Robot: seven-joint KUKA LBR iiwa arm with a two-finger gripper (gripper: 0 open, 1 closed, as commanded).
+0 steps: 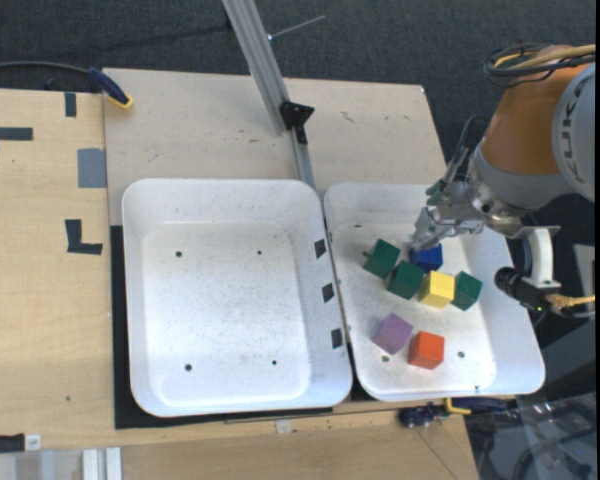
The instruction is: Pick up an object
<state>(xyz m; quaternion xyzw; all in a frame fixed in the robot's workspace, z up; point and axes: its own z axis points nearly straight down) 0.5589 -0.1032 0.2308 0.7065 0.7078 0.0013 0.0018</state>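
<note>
In the right bin lie several small blocks: a green one, a second green one, a yellow one, a third green one, a purple one and an orange one. A blue block sits just under my gripper, which hangs low over the cluster from the right. The gripper's own body hides how it meets the blue block.
The left bin stands beside the right one. A slanted metal pole with a black clamp crosses the bench behind the bins. A blue and yellow clamp lies at the far left.
</note>
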